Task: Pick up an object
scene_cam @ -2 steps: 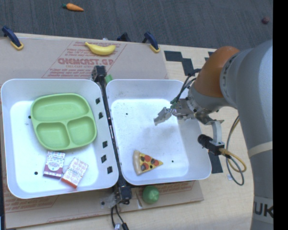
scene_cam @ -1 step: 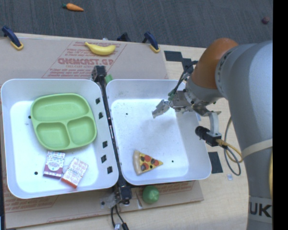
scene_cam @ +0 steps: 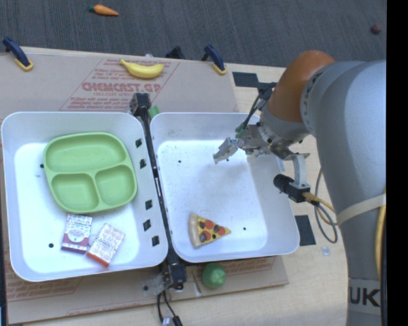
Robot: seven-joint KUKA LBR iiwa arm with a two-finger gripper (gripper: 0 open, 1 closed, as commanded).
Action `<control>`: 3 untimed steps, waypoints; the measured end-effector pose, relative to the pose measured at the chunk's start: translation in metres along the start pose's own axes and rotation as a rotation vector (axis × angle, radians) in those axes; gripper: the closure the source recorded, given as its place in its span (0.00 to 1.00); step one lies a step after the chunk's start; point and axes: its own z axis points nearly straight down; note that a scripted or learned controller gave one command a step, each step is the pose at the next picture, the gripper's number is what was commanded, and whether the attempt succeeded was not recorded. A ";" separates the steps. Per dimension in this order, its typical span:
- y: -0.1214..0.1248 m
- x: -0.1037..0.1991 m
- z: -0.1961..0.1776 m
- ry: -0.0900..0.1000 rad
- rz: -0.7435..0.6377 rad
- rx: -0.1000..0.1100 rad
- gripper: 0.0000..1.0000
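- Pizza slice [scene_cam: 207,230] is the one loose object in the right bin [scene_cam: 275,240], lying flat near its front wall, crust end toward the divider. That makes it the likely target for you, judging from where the arm is working.
- Gripper [scene_cam: 224,151] sits over the rear half of that same bin, well apart from the slice, above bare white floor. You can see nothing between the fingers; whether they are spread or closed is too blurred to tell, so don't count on either.
- Left bin [scene_cam: 13,182] holds a green tray [scene_cam: 88,168] toward its back and two small packets [scene_cam: 77,233] [scene_cam: 106,244] side by side in front of it, all lying flat and spaced, so each could be reached from above.
- Outside the bins, a banana [scene_cam: 143,67] rests on the cardboard [scene_cam: 190,80] behind them, a green ball [scene_cam: 214,275] sits just in front of the right bin, and a carrot [scene_cam: 105,9] lies on the floor beyond the bench.
- Blue clamps [scene_cam: 18,52] [scene_cam: 214,58] pin the cardboard at its rear corners, presumably so the bins don't shift when you push on them.
- Arm pose: it reaches in from the right, orange band [scene_cam: 296,87] high, wrist bent so the gripper points down and leftward into the bin, with a cable [scene_cam: 323,212] looping off the wrist.
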 end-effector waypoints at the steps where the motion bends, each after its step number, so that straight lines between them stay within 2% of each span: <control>1: -0.003 0.000 -0.011 -0.001 0.002 -0.001 0.00; 2: -0.013 0.001 0.000 0.000 0.001 0.003 0.00; 3: -0.018 0.001 -0.012 0.001 0.003 0.003 0.00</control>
